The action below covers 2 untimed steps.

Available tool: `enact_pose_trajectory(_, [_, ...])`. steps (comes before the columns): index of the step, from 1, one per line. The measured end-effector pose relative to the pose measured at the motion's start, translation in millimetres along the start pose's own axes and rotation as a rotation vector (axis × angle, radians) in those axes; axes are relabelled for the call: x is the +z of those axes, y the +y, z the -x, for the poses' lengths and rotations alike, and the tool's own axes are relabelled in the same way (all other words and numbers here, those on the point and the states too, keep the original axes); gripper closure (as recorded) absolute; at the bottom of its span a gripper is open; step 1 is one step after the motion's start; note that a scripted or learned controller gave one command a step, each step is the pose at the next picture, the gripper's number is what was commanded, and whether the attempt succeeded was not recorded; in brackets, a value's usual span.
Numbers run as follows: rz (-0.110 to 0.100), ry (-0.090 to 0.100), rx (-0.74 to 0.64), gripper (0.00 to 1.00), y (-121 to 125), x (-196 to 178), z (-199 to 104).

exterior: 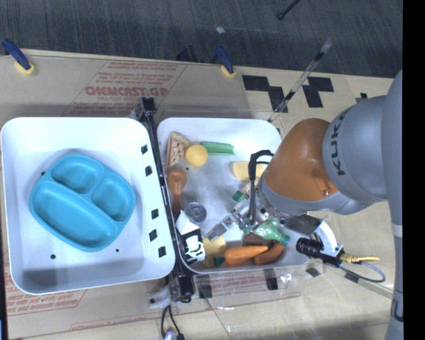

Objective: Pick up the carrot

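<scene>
The carrot [245, 255] is seen lying along the near wall of the right bin [219, 127], long axis left-right, while the jaws' state above it cannot be told.

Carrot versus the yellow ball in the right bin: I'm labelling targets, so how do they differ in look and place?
The carrot is orange and long, lying on its side; the yellow ball is round. The carrot sits by the bin's near wall, just below the claw, with a brown piece touching its right end; the ball sits near the far wall, beside a green stick. Both lie in the right bin.
</scene>
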<state>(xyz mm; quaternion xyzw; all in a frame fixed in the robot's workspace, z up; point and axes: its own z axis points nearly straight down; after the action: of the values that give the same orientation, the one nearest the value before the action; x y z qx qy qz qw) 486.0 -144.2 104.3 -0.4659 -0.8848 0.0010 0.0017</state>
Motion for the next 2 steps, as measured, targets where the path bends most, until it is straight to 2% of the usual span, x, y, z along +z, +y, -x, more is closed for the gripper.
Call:
enact_pose_trajectory(1, [0.002, 0.003, 0.010, 0.00, -24.7, 10.9, 21.4])
enact_pose_trajectory(2, [0.002, 0.000, -0.045, 0.00, -8.4, -9.7, -3.6])
